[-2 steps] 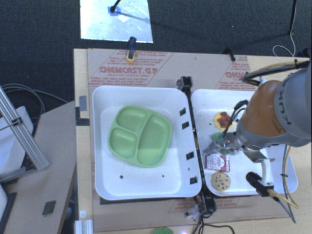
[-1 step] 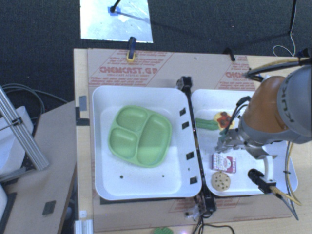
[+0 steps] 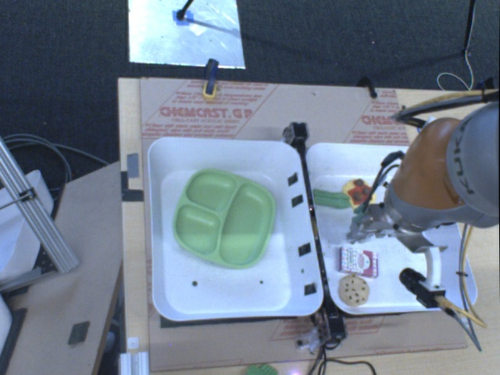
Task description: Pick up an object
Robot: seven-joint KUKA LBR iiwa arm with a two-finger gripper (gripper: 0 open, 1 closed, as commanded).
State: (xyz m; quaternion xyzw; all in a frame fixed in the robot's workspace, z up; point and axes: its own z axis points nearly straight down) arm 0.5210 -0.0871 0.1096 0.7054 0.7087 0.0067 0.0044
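- The gripper (image 3: 362, 229) hangs low over the right bin (image 3: 341, 159), in its middle part, at the end of the grey arm with its orange band (image 3: 426, 166).
- From this slanted look down I cannot tell whether the gripper stands wide or narrow, and nothing can be seen held in it.
- Just beside the gripper, toward the view's bottom edge, a small pink and white box (image 3: 359, 262) lies flat on the bin floor, apart from the gripper.
- Past the box, farther from the gripper the same way, a round brown cookie (image 3: 354, 290) lies near the bin's front rim.
- Near the gripper on the opposite side, toward the view's top, lies a green toy piece (image 3: 331, 198) with a red and yellow piece (image 3: 358, 190) at its end; whether they are one thing I cannot tell.
- Away from the gripper toward the view's left, a row of black clips (image 3: 297, 201) runs where the two bins meet.
- Beyond them, well apart from the gripper, the left bin (image 3: 180, 156) holds a green divided plate (image 3: 225, 217), right side up.
- Both bins rest on a cardboard sheet with red lettering (image 3: 205, 111).
- Farthest from the gripper, a yellow clamp (image 3: 210, 84) grips the cardboard's far edge, and a shiny metal sheet (image 3: 186, 26) lies on the dark floor beyond.
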